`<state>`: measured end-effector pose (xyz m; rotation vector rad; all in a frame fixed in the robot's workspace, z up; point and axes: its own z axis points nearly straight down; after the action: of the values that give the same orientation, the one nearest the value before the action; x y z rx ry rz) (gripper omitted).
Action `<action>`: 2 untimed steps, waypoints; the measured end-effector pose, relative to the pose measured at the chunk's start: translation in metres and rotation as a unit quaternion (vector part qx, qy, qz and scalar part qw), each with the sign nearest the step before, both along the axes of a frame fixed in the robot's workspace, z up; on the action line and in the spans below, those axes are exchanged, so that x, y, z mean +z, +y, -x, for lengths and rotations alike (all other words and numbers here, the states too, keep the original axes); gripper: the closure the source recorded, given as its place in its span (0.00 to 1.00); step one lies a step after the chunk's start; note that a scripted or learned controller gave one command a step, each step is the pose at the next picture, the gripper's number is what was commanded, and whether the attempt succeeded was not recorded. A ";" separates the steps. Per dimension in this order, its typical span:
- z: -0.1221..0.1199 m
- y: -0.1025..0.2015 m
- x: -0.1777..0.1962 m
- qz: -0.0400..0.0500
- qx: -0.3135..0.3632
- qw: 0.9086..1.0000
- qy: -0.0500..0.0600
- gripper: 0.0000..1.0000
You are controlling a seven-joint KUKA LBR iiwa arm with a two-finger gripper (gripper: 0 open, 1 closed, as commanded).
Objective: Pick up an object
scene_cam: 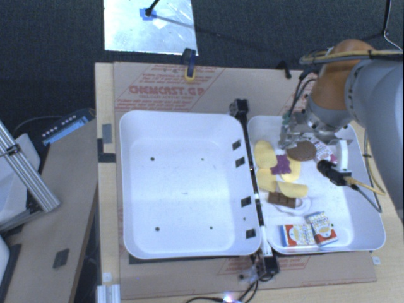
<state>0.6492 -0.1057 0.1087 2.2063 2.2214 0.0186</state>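
Bench [107, 232]: a printed cardboard sheet [167, 88] lies flat on it, apparently full-width, bearing two white bins [183, 122] side by side.

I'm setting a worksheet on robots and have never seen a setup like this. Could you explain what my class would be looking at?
A single camera looks down at a slant on a bench holding two shallow white bins. The big grey and orange shape on the right is a robot arm. Its end effector hangs low over the right bin, near a round brown disc. That bin also holds yellow pieces, a purple piece, a brown bar and small cartons. The left bin sits alongside. I cannot tell whether anything is held.
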 end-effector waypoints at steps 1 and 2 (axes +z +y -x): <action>0.057 0.086 0.171 -0.002 0.003 1.000 -0.001 1.00; 0.036 0.165 0.256 -0.001 0.003 1.000 0.001 1.00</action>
<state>0.6129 0.0590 0.3643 2.2018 2.2296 0.0175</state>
